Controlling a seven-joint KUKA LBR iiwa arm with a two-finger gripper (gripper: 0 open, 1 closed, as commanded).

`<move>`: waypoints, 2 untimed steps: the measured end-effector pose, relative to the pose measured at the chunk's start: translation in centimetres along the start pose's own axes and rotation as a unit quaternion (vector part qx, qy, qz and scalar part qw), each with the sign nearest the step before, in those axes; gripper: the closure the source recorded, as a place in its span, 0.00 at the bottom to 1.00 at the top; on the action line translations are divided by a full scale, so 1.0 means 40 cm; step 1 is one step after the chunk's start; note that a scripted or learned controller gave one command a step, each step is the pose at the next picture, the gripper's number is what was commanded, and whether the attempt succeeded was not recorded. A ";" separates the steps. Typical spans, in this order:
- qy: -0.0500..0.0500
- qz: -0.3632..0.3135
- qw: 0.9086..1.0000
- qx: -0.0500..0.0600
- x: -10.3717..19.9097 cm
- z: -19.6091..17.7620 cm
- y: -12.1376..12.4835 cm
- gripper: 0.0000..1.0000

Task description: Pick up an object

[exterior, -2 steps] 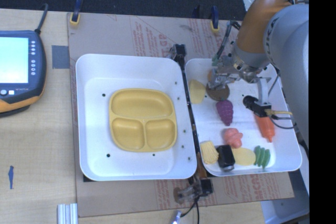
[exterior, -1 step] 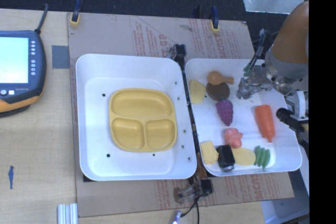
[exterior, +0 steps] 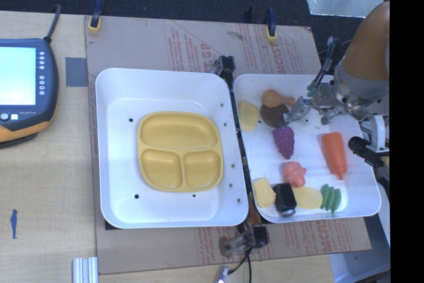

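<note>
The right white bin point(exterior: 361, 209) holds several toy foods. A brown piece point(exterior: 273, 109) lies beside a pale yellow piece point(exterior: 248, 116). Below them are purple grapes point(exterior: 283, 140), an orange carrot point(exterior: 334, 154) and a pink piece point(exterior: 295, 173). Along the front wall sit corn point(exterior: 264, 192), a black block point(exterior: 285, 199), a yellow lemon point(exterior: 309, 197) and green pods point(exterior: 330, 197). My gripper point(exterior: 311, 111) hangs over the bin's back part, just right of the brown piece. It is open, with nothing between its fingers.
The left white bin point(exterior: 112, 202) carries a yellow divided plate point(exterior: 180, 150). A handheld control pad point(exterior: 20, 86) lies at the far left of the bench. Blue clamps point(exterior: 270, 20) hold the cardboard sheet at the back edge.
</note>
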State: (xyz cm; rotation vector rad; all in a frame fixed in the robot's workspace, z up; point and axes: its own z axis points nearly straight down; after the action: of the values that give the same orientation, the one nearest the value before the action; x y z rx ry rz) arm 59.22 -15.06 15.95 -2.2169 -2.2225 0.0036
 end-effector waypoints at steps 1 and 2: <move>0.000 -0.002 1.000 0.001 0.131 0.172 -0.096 0.00; -0.001 -0.003 1.000 0.002 0.127 0.146 -0.095 1.00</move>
State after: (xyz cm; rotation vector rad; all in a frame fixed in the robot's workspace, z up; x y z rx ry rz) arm 55.38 -10.00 10.14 -2.2089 -2.2288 0.0089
